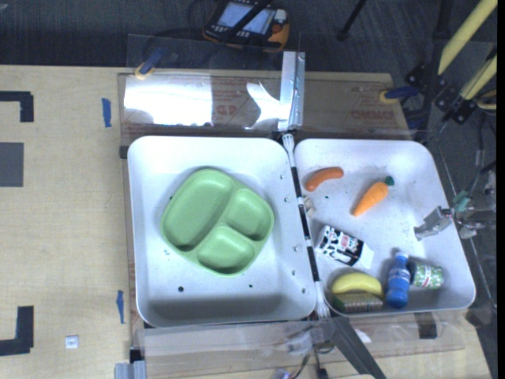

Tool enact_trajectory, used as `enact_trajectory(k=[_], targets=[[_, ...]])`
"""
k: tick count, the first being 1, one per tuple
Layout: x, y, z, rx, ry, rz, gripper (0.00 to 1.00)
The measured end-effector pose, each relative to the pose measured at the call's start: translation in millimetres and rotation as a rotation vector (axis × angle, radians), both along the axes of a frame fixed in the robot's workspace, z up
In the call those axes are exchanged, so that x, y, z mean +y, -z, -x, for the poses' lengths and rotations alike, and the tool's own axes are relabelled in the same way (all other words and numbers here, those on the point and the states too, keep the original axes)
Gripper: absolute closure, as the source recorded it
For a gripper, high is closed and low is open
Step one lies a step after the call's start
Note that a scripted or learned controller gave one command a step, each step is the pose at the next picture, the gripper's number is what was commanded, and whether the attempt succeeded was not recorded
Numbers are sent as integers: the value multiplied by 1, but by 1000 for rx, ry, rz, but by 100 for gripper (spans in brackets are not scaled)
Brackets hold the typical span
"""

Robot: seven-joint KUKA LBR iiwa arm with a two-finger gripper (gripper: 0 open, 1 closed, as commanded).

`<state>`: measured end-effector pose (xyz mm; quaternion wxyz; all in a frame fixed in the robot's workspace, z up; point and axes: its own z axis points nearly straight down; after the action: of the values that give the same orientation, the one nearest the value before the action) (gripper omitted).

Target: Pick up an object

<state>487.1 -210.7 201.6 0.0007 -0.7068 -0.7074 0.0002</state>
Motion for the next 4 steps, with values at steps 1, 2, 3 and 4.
enact_trajectory(k=[1, 2, 3, 4], targets=[[35, 50, -49, -1, -179, 0, 0], [34, 49, -49, -1, -266, 0, 0], [43, 116, -127, -5, -164, 3, 0], [44, 104, -129, -10, -167, 5, 100]])
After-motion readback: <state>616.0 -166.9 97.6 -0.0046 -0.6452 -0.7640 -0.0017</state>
